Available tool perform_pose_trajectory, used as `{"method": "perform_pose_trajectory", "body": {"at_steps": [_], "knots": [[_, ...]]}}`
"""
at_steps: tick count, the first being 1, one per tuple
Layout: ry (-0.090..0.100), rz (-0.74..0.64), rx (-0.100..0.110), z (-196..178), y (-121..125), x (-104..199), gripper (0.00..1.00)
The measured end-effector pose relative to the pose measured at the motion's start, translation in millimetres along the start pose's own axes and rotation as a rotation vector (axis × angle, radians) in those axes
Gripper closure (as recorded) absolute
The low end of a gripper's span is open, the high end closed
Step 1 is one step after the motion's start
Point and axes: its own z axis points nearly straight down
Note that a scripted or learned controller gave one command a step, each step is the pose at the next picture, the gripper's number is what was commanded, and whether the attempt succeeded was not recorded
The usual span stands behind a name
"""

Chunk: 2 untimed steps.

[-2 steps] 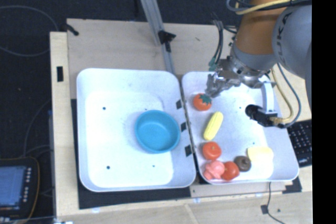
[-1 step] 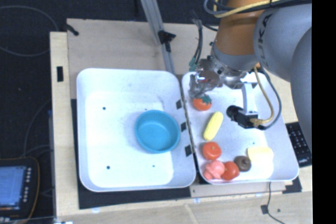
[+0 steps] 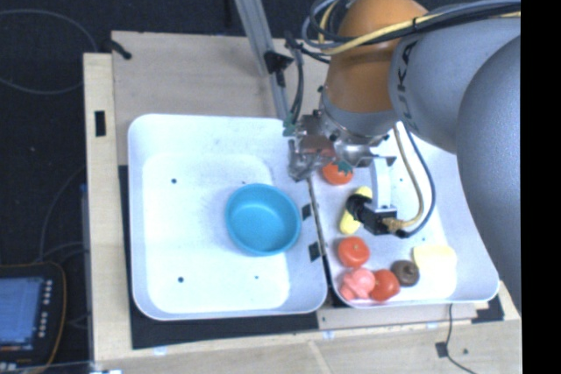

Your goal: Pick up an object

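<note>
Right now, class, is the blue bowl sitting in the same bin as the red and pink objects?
No. The blue bowl sits in the left bin, while those objects lie in the right bin.

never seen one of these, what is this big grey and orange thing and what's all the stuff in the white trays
The big grey and orange shape is a robot arm reaching in from the right. The picture comes from one fixed camera above the bench, looking down at a slant. At the arm's tip is its hand, a small two-finger grabber, now low over the inner edge of the right tray.

Two shallow white trays sit side by side on a wooden bench. The left tray holds a blue bowl. The right tray holds small toy-like pieces: an orange-red round one just beside the hand, a yellow piece, another red round one, a pink one, a brown ring and a pale yellow block.

I cannot tell whether the hand holds anything; its tip is too cluttered to read.
</note>
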Motion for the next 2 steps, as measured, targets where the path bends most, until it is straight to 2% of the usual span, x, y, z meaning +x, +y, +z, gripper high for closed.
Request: {"method": "perform_pose_trajectory", "body": {"at_steps": [1, 2], "knots": [[0.000, 0.000, 0.001, 4.3, -15.6, 42.3, 1.00], [0.001, 0.004, 0.000, 4.0, -14.9, 40.4, 0.00]]}}
